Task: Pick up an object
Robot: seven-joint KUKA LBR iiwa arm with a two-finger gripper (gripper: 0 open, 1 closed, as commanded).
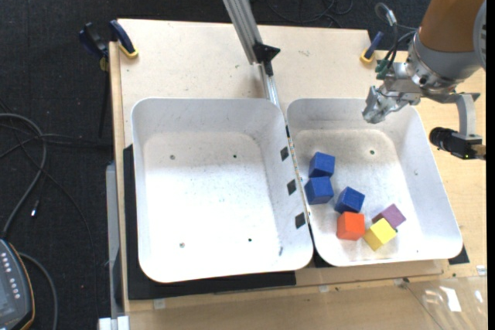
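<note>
The right bin (433,189) holds a cluster of small blocks. Three blue blocks lie near its left side (322,164), (319,189), (349,199). An orange block (350,226), a yellow block (380,233) and a purple block (393,216) sit near its front. My gripper (376,109) hangs above the bin's back edge, well behind the blocks and apart from all of them. Nothing shows between its fingers.
The left bin (147,166) stands beside the right one on the wooden bench. A slanted metal bar (236,4) runs down to the divide between the bins. Clamps sit at the bench's back corners (124,39), (371,49).
</note>
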